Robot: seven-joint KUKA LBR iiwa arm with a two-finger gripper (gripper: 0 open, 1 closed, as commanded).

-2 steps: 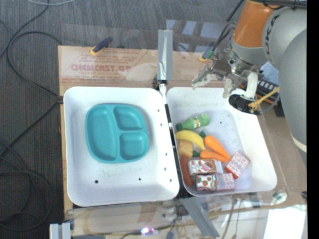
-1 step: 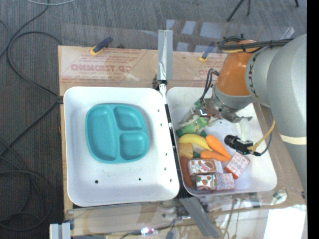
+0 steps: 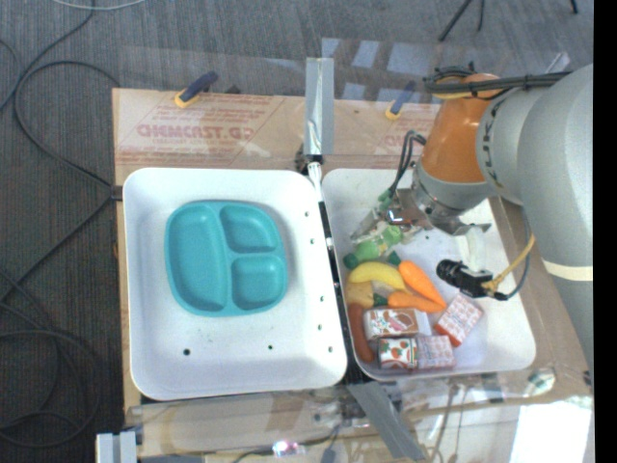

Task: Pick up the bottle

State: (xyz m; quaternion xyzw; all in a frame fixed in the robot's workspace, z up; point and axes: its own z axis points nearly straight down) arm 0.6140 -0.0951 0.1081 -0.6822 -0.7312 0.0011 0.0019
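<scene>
Gripper (image 3: 388,218) sits low over the back-left part of the right-hand shallow white plastic bin (image 3: 501,340), w/ the grey arm's orange band (image 3: 453,143) above it. Can't tell if it's open or closed: the tip is a blur of metal and green from this angle, and nothing is clearly clamped in it. Small green plastic bottle (image 3: 369,251) lies just below the tip, approx. touching it, close to the bin's left wall. Its exact outline is hard to read.

Probable risks from here:
- Crowding. Yellow plastic banana (image 3: 376,276) is right beside the bottle, and the upper orange toy carrot (image 3: 419,278) is just beyond, so a closing grip could catch one of those instead, or nip both and hold neither.
- Wall. Bottle is near the bin side, so one side of the gripper may hit the wall or land on top of the bottle, not around it.
- Shape. Bottle looks rounded and smooth, lying down, so an off-centre pinch would prob. squirt it sideways into the red-and-white cartons (image 3: 390,323).
- Lift. A shallow hold could slip on the way up.

Left white bin (image 3: 154,355), holding a teal divided plate (image 3: 228,256), is well apart and not at risk.
</scene>
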